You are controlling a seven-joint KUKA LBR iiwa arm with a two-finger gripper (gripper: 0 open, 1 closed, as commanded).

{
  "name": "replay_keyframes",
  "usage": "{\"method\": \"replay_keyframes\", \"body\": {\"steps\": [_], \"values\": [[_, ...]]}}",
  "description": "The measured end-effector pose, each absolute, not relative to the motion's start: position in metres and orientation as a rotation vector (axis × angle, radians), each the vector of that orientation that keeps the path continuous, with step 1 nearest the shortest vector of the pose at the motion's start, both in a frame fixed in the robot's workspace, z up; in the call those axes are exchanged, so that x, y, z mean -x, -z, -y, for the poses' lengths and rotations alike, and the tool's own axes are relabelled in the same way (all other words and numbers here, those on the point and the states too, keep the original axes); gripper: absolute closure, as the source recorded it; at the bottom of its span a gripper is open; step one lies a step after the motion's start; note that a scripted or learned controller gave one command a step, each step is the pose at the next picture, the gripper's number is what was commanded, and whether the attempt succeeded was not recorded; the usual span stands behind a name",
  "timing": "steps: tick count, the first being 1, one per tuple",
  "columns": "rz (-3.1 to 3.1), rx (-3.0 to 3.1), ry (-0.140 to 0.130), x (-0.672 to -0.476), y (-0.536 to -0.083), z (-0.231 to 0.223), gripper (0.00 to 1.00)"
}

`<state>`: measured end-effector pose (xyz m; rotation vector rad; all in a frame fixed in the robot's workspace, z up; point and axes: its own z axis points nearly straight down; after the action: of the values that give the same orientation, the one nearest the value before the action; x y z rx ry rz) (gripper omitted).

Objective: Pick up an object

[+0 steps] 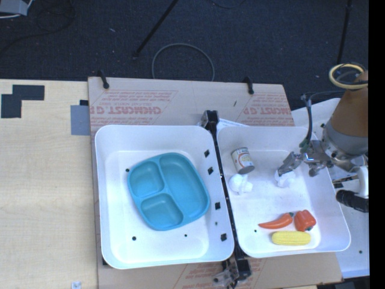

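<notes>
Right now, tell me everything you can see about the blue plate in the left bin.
The blue plate is a light blue divided tray, smooth and plastic-looking, with rounded corners. Raised ridges split it into three compartments: two toward the far side and one on the near side, all with nothing in them. It lies flat and right side up on the floor of the left bin, turned at a slant to the bin's walls. It sits roughly in the middle, closer to the right wall, and touches nothing but the bin floor.
</notes>
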<state>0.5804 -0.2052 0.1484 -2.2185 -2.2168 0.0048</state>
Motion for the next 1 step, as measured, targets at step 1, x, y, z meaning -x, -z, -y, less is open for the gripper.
{"method": "replay_keyframes", "body": {"steps": [1], "values": [[2.216, 2.218, -0.005, -0.5707, -0.0995, 0.2009, 0.00]]}}
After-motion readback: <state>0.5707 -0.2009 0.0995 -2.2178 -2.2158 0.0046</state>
